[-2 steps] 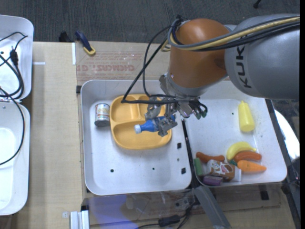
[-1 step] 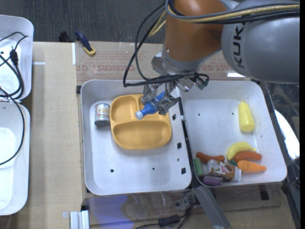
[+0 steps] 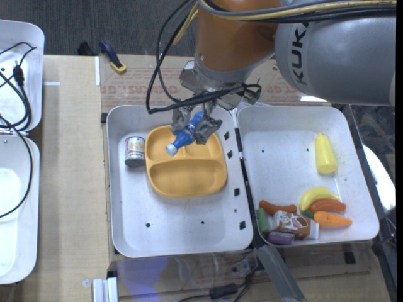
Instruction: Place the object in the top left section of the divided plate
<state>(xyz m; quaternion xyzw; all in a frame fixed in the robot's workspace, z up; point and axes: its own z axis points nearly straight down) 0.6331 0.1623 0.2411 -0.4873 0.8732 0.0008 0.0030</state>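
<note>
In the camera view, a toy pile is lying nearest the lens in the right bin's front corner: a banana, a carrot, a small carton and other pieces too crowded to tell apart. A yellow bottle is resting further back in that bin. In the left bin, the plate is sitting beside a can. The end effector is hanging over the plate's far edge, its fingers clamping a blue bottle. The bottle is tilting, its cap pointing down-left over the plate's top left section. The desk is carrying both bins.
</note>
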